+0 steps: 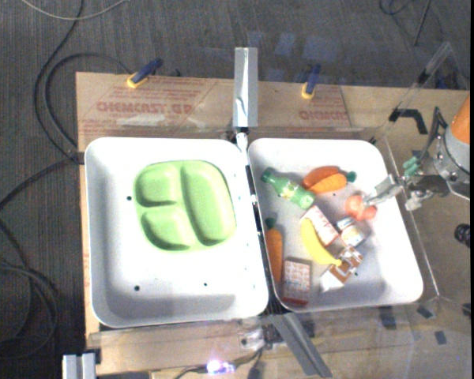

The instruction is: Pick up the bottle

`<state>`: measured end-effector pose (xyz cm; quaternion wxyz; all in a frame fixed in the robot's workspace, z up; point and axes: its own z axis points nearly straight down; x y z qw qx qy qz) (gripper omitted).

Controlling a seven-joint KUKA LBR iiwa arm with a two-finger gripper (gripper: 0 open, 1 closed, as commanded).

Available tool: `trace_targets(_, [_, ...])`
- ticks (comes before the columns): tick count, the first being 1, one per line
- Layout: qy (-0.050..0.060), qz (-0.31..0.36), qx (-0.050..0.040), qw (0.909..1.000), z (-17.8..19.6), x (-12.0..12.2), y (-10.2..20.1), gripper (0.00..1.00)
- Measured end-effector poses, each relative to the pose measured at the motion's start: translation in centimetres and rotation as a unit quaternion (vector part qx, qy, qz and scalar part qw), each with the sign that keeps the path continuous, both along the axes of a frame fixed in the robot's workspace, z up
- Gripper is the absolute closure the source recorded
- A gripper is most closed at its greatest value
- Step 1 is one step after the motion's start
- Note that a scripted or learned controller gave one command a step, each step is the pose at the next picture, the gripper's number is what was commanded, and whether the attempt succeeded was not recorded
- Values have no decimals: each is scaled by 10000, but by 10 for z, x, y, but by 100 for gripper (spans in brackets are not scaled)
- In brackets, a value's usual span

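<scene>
1. Dark grey carpet all round, with cables trailing across it, and in the middle sits the desk (pixel 103 93), a brown board with a yellow-and-blue clamp (pixel 144 73) on its far edge.
2. Two shallow white bins sit side by side on it. The left bin (pixel 110 283) has a green divided tray (pixel 186 204) in it, tilted a bit.
3. The right bin (pixel 395 283) is where all the clutter is. The bottle (pixel 287 188) is green with a paler cap, lying on its side near the bin's far left corner, just beside an orange carrot-shaped toy (pixel 328 179).
4. Another carrot (pixel 274 247) lies along the bin's left wall, nearer the camera. A yellow banana (pixel 316 242) and a few small boxes are piled mid-bin, and a red printed packet (pixel 296 279) sits by the near wall.
5. My jaws (pixel 377 193) hang over the right part of that bin, right next to a red round thing (pixel 355 204). Honestly I can't tell whether they're open or closed, it's too small and blurry from up here.
6. The bottle is well apart from me, over on the other side of the pile.
</scene>
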<state>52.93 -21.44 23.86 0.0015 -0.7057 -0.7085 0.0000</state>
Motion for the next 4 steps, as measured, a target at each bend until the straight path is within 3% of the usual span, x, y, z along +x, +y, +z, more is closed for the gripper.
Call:
trace_targets(1, [2,723,3,9974,-68,-11,101,0])
trace_targets(2, [-6,1369,-1,9906,-57,57,115,0])
trace_targets(3, [-69,984,-32,9951,-148,54,110,0])
trace_targets(4, [-78,984,-21,9951,-139,54,111,100])
